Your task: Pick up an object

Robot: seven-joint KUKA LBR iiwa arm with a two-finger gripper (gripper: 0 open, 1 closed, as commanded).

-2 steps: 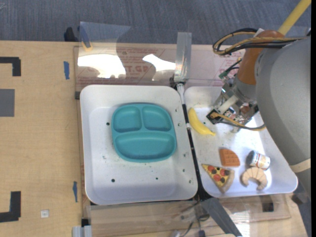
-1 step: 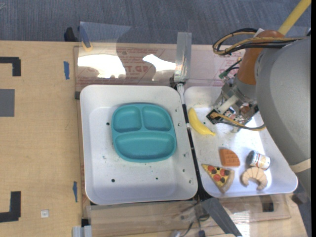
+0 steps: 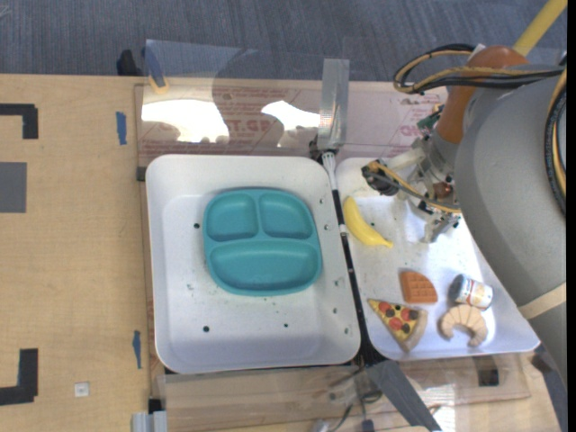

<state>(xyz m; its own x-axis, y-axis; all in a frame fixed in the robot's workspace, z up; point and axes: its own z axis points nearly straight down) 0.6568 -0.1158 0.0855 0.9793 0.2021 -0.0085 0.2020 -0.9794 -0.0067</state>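
gripper (image 3: 409, 187), grip state unclear, hovers upper right beside the banana (image 3: 364, 224); approach step, next lower and close.

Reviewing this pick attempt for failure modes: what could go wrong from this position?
1. The tool hangs above the right bin, beside the banana, not over it; descending here may close on nothing.
2. The banana lies against the bin's left wall, which could block one finger.
3. The can touches the croissant; grasping either could knock the other.

arm (image 3: 522, 178) hides right bin's (image 3: 504, 336) far side
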